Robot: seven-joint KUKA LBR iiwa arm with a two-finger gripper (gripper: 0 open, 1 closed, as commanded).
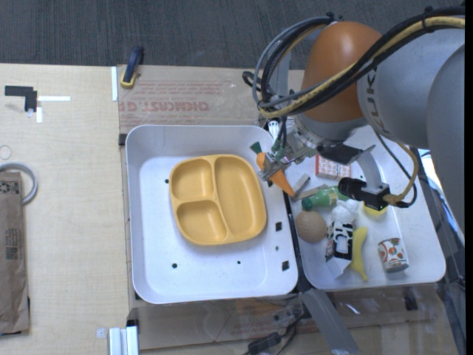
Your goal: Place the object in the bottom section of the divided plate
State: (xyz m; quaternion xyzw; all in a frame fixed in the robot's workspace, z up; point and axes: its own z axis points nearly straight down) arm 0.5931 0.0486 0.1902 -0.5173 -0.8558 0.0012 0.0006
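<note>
The yellow divided plate (219, 198) lies in the left white bin (148, 257), with two small sections on its left and one long section on its right. My gripper (274, 158) hangs over the rim between the two bins, just right of the plate's upper right edge. A small orange carrot-like toy (278, 176) with a green tip sits between its fingers, raised above the bin wall. The grey arm and its orange band cover the right bin's back part.
The right bin (421, 272) holds a brown ball (311, 226), a green item (322, 196), a banana (360, 251), a small can (392, 255), a red and white box (332, 168) and a black and white packet (340, 237). Cardboard (185, 98) lies behind the left bin.
</note>
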